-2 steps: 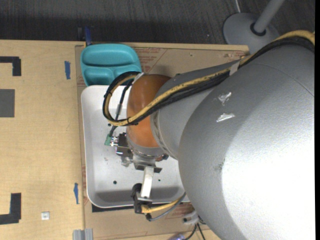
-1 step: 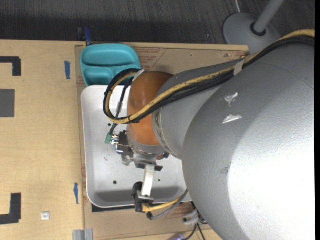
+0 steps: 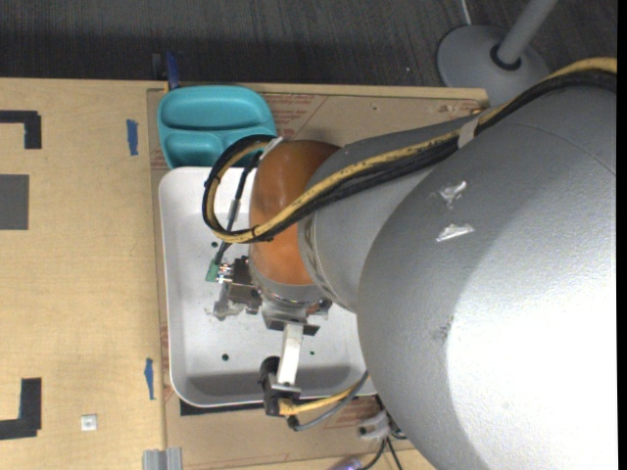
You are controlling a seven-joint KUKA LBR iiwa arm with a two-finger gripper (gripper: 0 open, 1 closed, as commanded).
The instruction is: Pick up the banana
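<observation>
Reaching is the step in hand, as you'd log it: your arm [image 3: 470,262] leans in over the white bin [image 3: 186,262], orange band [image 3: 284,213] above the wrist, with the tool [image 3: 245,300] low over the middle of the bin floor.

Tool state?

You cannot tell how far open it is, because the wrist covers it from above. Nothing is seen in its hold, so enter no grasp.

And the banana?

You cannot tell its place either. My judgement is that it lies under the arm, in the covered part of the bin, if the reach is aimed right. Bare bin floor shows to the left of the tool. A teal container [image 3: 211,116] sits at the bin's far end, on the desk [image 3: 78,262].

Next move?

It probably calls for a short descent onto the fruit, closure across its narrow width, then a straight lift. You'd want the arm clear of the bin before recording a pick.
</observation>
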